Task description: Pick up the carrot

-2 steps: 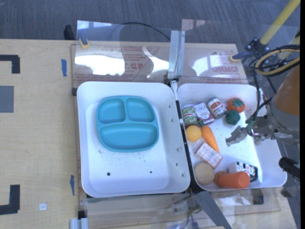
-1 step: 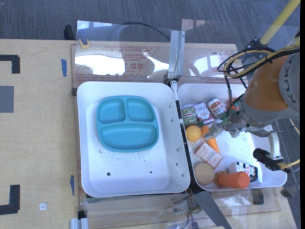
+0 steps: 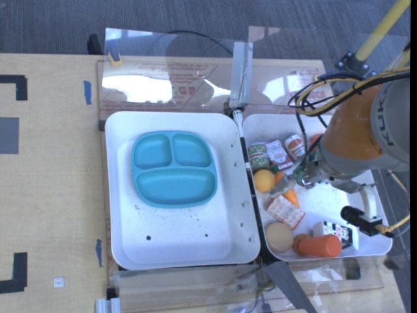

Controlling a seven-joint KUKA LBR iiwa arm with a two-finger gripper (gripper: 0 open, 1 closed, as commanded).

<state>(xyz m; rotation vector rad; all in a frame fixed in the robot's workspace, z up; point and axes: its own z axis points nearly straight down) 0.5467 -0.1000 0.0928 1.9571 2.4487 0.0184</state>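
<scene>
Although it cannot be told how the gripper is set, the carrot, just right of the yellow ball, is judged stiff, light, best held mid-length.

The grey arm with its orange band ran off the right edge and hid the far right part of the right-hand shallow white bin. Its two-finger gripper was too blurred to read. The small orange carrot lay partly under it. Labels on the small cans were too small to read. A yellow pole was cut off far right.
</scene>
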